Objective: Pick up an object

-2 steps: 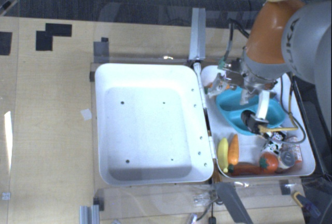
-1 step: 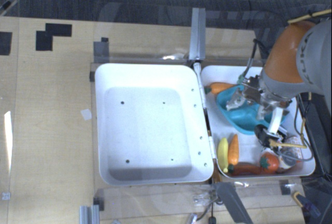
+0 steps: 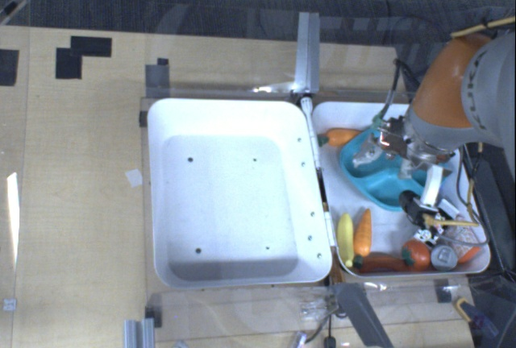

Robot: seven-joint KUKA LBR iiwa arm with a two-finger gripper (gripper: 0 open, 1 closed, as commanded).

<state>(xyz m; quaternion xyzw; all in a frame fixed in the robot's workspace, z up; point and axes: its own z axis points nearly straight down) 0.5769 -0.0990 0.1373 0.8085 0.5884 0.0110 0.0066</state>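
My gripper (image 3: 401, 155) hangs low in the right bin (image 3: 476, 262), over a blue bowl-shaped object (image 3: 379, 177) that lies in the bin's middle. The arm's orange band (image 3: 445, 89) rises behind it at the right. An orange carrot (image 3: 340, 137) lies at the bin's far left, just beyond the blue object. Along the near side lie a yellow piece (image 3: 345, 235), a second orange carrot (image 3: 364, 232), a dark red piece (image 3: 381, 262), a red tomato-like piece (image 3: 417, 254) and a grey can (image 3: 443, 257). The arm hides part of the blue object.
The left bin (image 3: 230, 117) is a plain white tray sharing a divider wall (image 3: 318, 177) with the right bin. A metal post (image 3: 308, 52) stands behind the bins. Cables (image 3: 468, 193) hang along the right bin's right wall.
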